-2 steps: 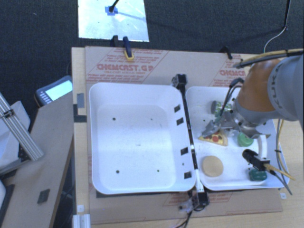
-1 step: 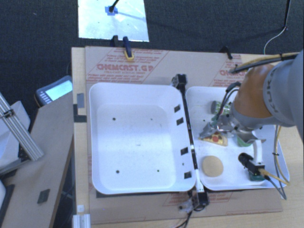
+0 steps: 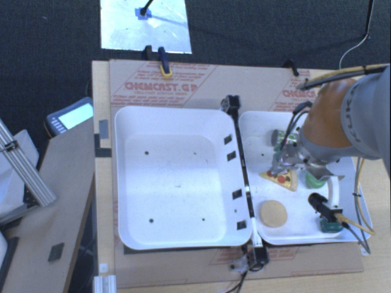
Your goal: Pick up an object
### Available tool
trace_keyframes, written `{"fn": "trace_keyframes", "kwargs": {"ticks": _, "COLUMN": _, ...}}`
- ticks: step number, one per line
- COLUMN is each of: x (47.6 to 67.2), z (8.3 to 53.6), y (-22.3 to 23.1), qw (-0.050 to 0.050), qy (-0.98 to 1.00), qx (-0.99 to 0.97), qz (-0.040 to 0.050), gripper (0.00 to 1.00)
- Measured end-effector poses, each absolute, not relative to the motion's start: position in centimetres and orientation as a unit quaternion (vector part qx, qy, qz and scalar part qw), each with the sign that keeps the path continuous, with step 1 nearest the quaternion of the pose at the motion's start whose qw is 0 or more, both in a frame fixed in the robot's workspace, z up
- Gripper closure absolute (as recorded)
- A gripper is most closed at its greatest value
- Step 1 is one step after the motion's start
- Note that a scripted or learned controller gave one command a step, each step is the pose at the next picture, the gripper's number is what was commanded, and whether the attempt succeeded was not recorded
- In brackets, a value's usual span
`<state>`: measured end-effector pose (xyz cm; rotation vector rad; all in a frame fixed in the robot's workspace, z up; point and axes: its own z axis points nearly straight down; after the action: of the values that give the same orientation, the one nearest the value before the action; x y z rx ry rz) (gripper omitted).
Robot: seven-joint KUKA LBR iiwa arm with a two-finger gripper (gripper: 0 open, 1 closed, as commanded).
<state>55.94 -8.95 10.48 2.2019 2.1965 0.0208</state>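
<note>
In the right bin [image 3: 256, 127], my gripper [image 3: 281, 165] reaches down from the right and hangs just over a toy pizza slice [image 3: 282, 179], yellow with red spots, at its upper edge. The wrist hides whether it touches the slice. A tan round disc [image 3: 274, 213] lies nearer the front of the same bin. A small green and red object [image 3: 280, 140] sits behind the gripper. Under the arm a pale green object [image 3: 315, 179] peeks out, partly hidden.
The left bin [image 3: 177, 170] lies beside the right one, with a black divider strip [image 3: 239, 163] between them. Both rest on a cardboard sheet [image 3: 201, 81]. A metal plate [image 3: 145, 17] lies on the dark floor behind.
</note>
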Motion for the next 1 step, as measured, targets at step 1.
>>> {"fn": "trace_keyframes", "kwargs": {"ticks": 1, "x": 59.4, "z": 18.85, "y": 5.23, "qw": 0.001, "qy": 0.713, "qx": 0.702, "qz": 0.0066, "gripper": 1.0}}
